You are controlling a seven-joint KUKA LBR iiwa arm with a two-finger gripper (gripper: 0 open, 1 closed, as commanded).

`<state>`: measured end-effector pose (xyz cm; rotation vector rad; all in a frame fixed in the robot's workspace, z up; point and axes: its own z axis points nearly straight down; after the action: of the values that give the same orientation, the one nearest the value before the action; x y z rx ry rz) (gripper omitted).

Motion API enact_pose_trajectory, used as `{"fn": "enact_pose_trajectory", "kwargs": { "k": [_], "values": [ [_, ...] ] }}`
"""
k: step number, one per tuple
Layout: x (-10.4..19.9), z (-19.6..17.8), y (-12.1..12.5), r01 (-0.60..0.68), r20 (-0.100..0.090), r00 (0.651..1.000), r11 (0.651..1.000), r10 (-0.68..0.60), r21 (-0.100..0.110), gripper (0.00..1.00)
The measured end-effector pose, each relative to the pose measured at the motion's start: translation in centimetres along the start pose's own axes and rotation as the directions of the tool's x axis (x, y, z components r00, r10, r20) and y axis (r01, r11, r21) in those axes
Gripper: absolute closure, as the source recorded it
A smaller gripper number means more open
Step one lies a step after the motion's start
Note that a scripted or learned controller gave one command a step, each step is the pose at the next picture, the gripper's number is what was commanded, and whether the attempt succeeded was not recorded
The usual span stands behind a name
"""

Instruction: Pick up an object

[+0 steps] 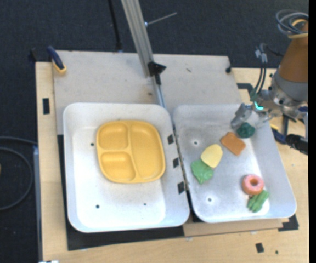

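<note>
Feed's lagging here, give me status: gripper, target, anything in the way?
Gripper low over right bin's far edge. Dark green object right below it, not seen gripped. Orange block close beside.

My gripper [246,115] looks like bare grey metal with a dull sheen. Just below it in the right bin [278,163], whose white plastic is matt and scuffed with grey, sits a dark green object [246,130] with a slight gloss. Left of that bin, the yellow divided tray [130,150] is smooth, softly shiny plastic. The bench [108,73] under both looks like pale, matt board
</note>
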<state>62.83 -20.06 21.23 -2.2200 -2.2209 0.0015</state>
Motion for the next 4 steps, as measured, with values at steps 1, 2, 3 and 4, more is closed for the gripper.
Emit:
{"fn": "enact_pose_trajectory", "kwargs": {
  "k": [1,2,3,4],
  "values": [
    [0.0,-0.2,0.1,0.001,0.001,1.000,1.000,-0.001,-0.004,0.00],
    [0.3,4.0,0.0,0.002,0.002,1.000,1.000,-0.002,-0.001,0.00],
    [1.2,9.4,-0.1,0.003,0.001,1.000,1.000,-0.003,0.000,0.00],
    [1.1,11.0,0.0,0.003,0.003,1.000,1.000,-0.003,-0.004,0.00]
  ]
}}
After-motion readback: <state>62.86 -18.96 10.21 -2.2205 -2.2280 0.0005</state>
